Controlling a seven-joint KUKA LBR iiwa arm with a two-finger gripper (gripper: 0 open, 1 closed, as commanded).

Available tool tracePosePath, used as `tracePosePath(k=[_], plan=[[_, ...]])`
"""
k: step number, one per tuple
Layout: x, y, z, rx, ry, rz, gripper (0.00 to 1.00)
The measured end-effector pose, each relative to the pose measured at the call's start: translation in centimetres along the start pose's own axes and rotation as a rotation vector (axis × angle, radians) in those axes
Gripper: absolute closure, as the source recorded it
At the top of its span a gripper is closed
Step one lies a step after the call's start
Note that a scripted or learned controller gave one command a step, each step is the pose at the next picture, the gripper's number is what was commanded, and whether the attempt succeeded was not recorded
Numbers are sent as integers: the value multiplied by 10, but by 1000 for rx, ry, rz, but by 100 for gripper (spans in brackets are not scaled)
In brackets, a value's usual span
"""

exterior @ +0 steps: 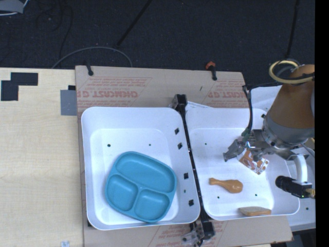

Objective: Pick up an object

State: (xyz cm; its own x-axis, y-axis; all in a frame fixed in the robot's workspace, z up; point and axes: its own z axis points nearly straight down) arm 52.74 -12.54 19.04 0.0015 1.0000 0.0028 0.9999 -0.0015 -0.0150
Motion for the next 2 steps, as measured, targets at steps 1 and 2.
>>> tracePosePath(k=[1, 2], plan=[[0, 3, -6, -11, -1, -2, 0], [-7, -4, 52, -6, -1, -1, 0]])
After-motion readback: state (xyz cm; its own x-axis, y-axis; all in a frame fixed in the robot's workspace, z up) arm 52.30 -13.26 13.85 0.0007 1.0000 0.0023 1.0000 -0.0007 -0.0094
